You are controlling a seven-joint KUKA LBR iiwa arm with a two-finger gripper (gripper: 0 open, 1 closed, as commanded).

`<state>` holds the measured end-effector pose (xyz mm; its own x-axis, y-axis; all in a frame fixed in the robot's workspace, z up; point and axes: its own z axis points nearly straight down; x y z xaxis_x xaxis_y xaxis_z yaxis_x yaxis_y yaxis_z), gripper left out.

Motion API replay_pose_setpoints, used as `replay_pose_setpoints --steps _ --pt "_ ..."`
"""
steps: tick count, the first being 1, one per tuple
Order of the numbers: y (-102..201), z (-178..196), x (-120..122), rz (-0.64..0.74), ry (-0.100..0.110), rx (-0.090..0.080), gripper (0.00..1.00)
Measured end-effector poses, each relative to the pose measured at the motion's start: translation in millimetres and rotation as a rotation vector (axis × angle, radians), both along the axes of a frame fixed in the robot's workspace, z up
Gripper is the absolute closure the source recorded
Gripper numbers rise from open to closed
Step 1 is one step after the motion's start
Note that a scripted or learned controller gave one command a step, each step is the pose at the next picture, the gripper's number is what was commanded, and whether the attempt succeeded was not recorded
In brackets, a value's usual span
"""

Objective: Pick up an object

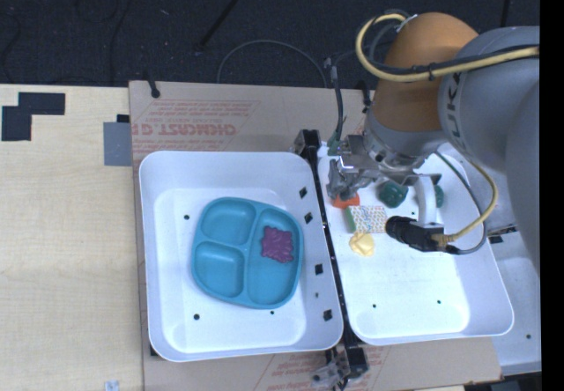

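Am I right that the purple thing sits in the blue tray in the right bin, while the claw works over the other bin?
Not quite: the camera view shows the purple thing in the blue tray in the left bin. The claw works over the other bin.

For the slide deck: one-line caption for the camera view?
End effector low over small items in right bin; blue divided plate in left bin.

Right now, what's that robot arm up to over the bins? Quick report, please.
Pincer low in right bin, by orange piece. Nothing seen held. Yellow piece, patterned block close by. Blue tray in left bin.
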<state>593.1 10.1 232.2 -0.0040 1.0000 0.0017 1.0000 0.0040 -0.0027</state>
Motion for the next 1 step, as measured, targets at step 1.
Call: replay_pose_setpoints --steps 1 --pt "57.1 -9.2 0.0 0.0 0.002 0.0 1.0"
